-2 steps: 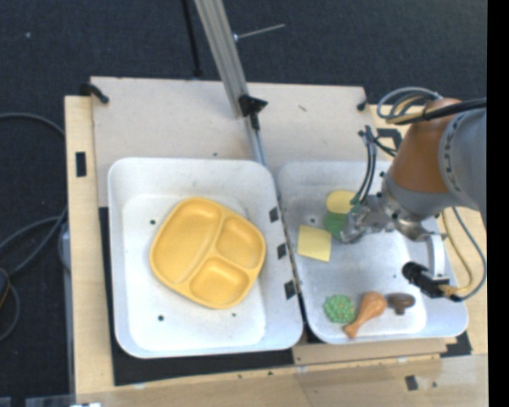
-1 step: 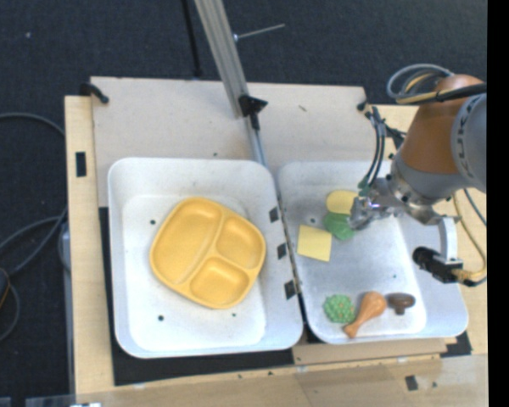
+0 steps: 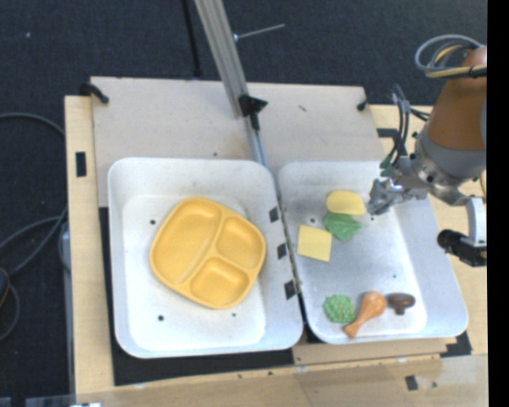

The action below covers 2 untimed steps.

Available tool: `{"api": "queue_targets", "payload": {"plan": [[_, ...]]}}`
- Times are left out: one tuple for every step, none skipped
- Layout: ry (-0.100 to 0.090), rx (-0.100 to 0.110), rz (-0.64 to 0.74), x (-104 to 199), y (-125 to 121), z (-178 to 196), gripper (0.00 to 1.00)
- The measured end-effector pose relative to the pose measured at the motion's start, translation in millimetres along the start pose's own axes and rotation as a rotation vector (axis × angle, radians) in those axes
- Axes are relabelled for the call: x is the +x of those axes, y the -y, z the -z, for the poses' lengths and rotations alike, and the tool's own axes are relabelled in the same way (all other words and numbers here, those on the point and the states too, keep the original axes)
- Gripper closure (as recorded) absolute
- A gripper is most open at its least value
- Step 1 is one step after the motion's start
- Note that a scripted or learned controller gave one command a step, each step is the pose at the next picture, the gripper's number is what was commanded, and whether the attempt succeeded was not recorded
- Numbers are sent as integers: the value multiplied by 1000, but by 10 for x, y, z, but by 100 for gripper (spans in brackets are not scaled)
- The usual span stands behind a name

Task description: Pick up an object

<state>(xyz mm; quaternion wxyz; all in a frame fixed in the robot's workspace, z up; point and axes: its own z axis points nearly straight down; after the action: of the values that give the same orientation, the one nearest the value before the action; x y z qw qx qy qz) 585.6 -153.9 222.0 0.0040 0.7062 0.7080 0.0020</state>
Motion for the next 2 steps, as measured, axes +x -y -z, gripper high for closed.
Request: {"api": "queue_targets", "payload": {"plan": [[-2,7,2,-8,-7,35,100],[-4,7,5,620,-70,48,100]]}}
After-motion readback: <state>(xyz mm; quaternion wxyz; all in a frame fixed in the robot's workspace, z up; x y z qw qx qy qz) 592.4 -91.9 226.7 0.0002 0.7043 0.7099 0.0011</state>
